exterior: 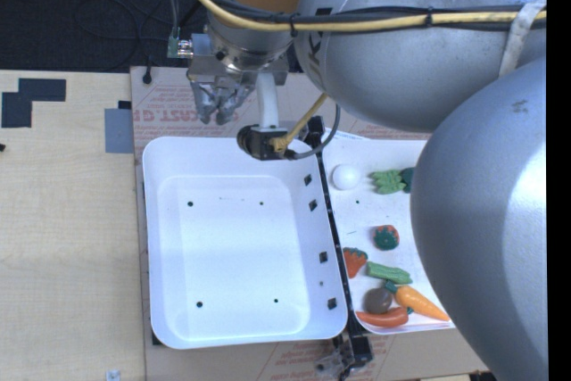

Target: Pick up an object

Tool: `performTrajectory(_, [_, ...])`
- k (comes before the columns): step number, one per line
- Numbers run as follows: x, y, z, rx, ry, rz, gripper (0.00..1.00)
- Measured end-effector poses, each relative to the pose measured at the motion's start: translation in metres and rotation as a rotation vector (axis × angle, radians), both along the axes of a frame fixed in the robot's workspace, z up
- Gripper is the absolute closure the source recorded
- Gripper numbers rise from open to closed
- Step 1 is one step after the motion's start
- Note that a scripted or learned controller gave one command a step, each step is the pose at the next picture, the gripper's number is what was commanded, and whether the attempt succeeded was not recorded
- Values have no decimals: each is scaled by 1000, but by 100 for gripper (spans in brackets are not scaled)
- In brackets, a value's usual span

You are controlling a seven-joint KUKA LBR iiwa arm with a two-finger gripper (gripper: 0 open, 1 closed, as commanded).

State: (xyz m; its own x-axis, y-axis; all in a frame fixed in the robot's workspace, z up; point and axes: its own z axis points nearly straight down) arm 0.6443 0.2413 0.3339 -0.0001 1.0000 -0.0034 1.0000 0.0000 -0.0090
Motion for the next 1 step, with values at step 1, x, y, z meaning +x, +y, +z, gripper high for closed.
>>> performTrajectory(1, [0, 0, -1, 0, 1, 0, 0])
